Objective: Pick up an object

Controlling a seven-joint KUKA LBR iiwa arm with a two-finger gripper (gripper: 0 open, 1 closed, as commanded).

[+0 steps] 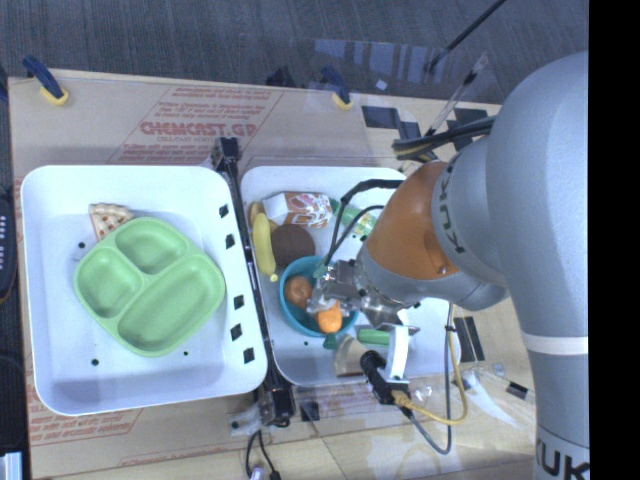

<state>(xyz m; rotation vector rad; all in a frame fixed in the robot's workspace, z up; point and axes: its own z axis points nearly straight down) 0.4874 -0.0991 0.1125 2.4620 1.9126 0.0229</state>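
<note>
right now i have the gripper (335, 303) low over the blue bowl (292, 313) in the right bin (262, 190), with the wrist and its orange band crowding most of that bin from the right. whether the fingers are spread or closed i cannot tell from this slant; the metal parts blur together above the bowl. a small orange piece (329, 320) sits at the gripper's tip over the bowl's near rim, and a brownish round item (297, 290) lies in the bowl just beside it. i can't say the orange piece is actually between the fingers, only that it touches or nearly touches them. my judgement is that the pick is at the close-and-lift stage, so i'd want the closing centred on one item, not straddling the bowl's rim, and a straight slow rise so the bowl doesn't come along. the yellow banana (264, 245) and dark brown object (291, 242) lie close behind the bowl, so no sideways drift. the green divided plate (150, 284) in the left bin (40, 298) is well apart.
</note>
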